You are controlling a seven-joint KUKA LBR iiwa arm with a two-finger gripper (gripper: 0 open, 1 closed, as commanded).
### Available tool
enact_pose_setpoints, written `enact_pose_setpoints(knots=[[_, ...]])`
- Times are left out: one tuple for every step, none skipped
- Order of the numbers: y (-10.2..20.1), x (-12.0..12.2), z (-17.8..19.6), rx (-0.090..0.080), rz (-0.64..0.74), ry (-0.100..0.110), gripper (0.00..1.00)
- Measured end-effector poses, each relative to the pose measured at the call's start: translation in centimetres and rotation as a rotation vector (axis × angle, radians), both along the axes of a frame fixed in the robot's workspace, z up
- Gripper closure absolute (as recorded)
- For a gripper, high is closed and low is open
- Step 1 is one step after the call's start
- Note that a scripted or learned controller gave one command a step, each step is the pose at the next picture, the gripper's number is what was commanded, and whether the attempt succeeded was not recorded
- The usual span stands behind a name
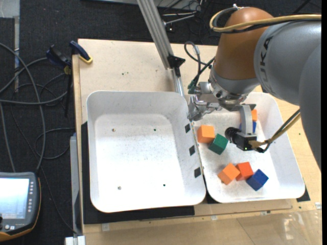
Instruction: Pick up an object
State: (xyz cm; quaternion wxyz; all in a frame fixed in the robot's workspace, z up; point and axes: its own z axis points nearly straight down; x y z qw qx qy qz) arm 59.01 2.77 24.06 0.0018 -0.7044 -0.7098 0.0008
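Overhead, a pale wooden worktop (133, 65) sat on dark carpet (36, 24) strewn with cables (30, 98). It carried two white bins, the left bin (94, 137) and the right bin (288, 157). Five small cubes lay in the right bin: an upper orange block (206, 133), a lower orange block (229, 173), a green block (219, 144), a red block (245, 169) and a blue block (257, 179). The gripper (196, 111) hung by that bin's left wall, just beside the upper orange block; whether it stood wide or narrow could not be told.

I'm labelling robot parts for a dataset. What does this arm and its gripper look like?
The arm is rounded grey with dark lettering, an orange band above the wrist, a thin yellow cable looping past it, and a metallic gripper.
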Motion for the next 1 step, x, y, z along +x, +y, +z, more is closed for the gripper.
enact_pose_setpoints(knots=[[3.89, -2.93, -1.30, 0.000, -0.001, 0.001, 1.00]])
